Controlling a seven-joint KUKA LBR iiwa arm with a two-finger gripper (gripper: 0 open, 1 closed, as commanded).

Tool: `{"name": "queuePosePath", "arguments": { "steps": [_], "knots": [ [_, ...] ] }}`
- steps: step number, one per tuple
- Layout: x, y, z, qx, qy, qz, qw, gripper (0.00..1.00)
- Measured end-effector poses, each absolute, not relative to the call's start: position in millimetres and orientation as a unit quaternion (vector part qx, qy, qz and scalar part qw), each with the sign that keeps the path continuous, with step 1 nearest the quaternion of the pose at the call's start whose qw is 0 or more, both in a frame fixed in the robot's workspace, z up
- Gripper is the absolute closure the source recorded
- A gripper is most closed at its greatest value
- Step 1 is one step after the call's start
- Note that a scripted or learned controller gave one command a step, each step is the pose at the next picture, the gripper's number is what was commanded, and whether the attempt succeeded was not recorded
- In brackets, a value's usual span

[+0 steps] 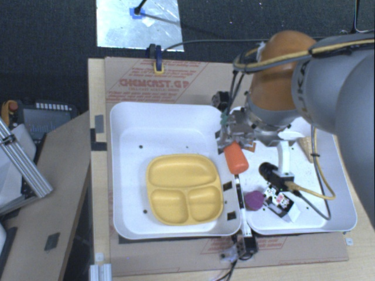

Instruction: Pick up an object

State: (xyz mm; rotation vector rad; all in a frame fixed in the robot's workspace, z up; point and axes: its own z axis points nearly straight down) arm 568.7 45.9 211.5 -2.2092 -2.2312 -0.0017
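My gripper (233, 140) hangs over the inner edge of the right bin (343, 215), pointing down. An orange cylinder (237, 158) sticks out from under it, its top end tucked between the fingers, and its lower end overlaps the rim between the two bins. A yellow divided tray (183, 188) lies in the middle of the left bin (126, 157). A small purple piece (254, 199) rests at the right bin's near left corner. Beside it lies a small black, white and red box (282, 203).
The grey arm with its orange band (280, 69) covers most of the right bin's far half. A cardboard sheet (155, 81) lies under both bins. Bare white floor surrounds the yellow tray in the left bin.
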Motion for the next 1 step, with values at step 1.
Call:
{"name": "queuePosePath", "arguments": {
  "steps": [1],
  "knots": [
    [557.5,95.7,207.6,-0.704,-0.710,-0.0004,0.001,1.00]
  ]
}}
